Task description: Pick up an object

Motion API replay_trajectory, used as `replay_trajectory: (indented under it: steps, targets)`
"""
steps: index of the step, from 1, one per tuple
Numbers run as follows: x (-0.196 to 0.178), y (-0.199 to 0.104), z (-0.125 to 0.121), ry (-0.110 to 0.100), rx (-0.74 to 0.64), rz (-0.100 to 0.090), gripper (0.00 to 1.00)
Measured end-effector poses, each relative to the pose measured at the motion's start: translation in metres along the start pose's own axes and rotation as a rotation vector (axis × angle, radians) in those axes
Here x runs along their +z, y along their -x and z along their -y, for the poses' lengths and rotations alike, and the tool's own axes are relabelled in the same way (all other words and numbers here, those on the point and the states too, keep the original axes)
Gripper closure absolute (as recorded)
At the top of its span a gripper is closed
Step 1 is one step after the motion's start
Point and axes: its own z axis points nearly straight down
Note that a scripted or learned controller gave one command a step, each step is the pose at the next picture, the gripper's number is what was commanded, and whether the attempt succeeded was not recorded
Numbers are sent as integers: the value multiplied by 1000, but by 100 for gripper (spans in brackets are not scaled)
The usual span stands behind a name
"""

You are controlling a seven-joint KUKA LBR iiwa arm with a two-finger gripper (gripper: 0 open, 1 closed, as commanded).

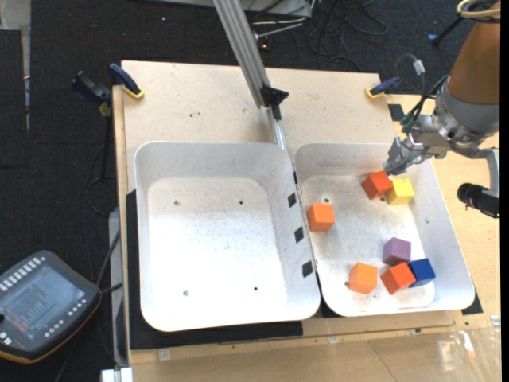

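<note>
The right bin holds several small blocks. A red-orange block and a yellow block lie side by side near its far right. My gripper hovers at the upper edge of the red-orange block, close to both. An orange block rests alone near the bin's left wall. Toward the front lie an orange block, a red-orange block, a purple block and a blue block, bunched together. I see nothing held between the fingers.
The left bin stands beside the right one, sharing a raised divider. A grey metal pole slants over the bench's far side. Clamps sit at the board's far corners. A pendant lies at the lower left.
</note>
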Motion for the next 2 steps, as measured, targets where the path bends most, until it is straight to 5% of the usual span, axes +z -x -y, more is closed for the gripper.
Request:
replay_trajectory:
  steps: [2]
  targets:
    - [14, -117, 28, -10, -5, -4, 100]
